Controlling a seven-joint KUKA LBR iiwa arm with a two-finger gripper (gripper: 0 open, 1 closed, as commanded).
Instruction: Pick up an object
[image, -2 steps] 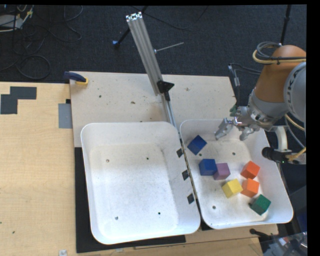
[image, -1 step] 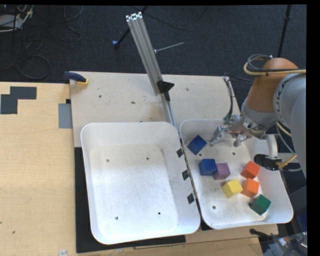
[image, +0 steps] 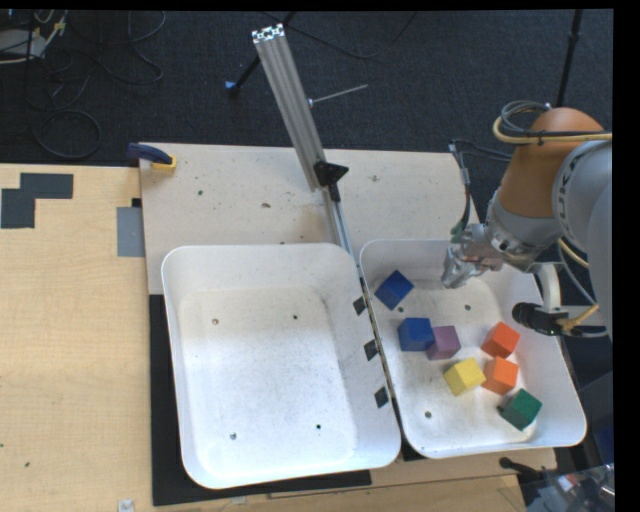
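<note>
Now the gripper (image: 459, 272) hovers over the right bin (image: 560, 425) — jaws unreadable — beside a blue cube (image: 394, 289).

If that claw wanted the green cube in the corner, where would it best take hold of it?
Probably from straight above, fingers closing on two opposite flat sides of the green cube. It sits close to the right bin's near rim, so the pair of faces running along that rim looks tighter; the other pair seems freer. The gripper hangs at the bin's far end, beyond the orange cubes.
</note>
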